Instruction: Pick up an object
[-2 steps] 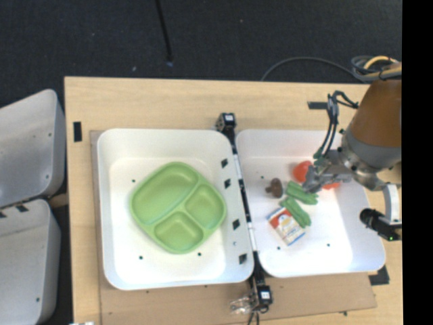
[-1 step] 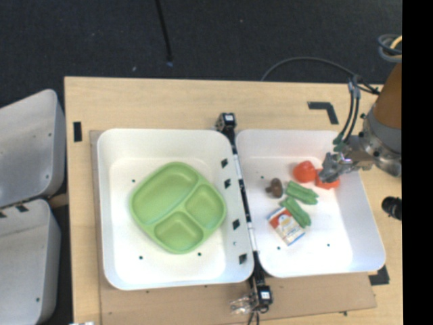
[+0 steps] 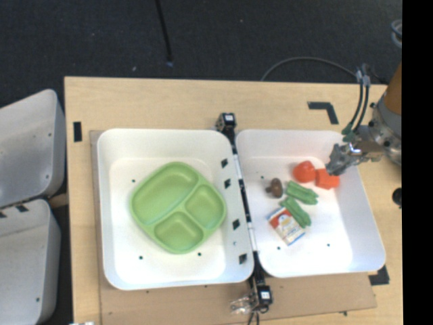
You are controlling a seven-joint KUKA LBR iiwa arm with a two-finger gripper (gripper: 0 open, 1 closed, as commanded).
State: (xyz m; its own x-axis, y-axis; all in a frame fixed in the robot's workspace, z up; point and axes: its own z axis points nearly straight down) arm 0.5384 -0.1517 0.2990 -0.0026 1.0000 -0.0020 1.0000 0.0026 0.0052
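The right bin (image 3: 352,249) holds several small objects: an orange-red rounded piece (image 3: 305,171), an orange block (image 3: 327,180), two green pods (image 3: 300,202), a small brown lump (image 3: 275,187) and a red-and-white carton (image 3: 287,225). My gripper (image 3: 340,158) hangs over the bin's upper right part, just above and to the right of the orange block. The arm comes in from the right edge.
The left bin (image 3: 115,249) holds a green three-compartment plate (image 3: 178,206). A black clip (image 3: 226,121) sits at the top of the divider between the bins. Cables (image 3: 360,107) run down to the wrist. White chairs (image 3: 27,154) stand left of the bench.
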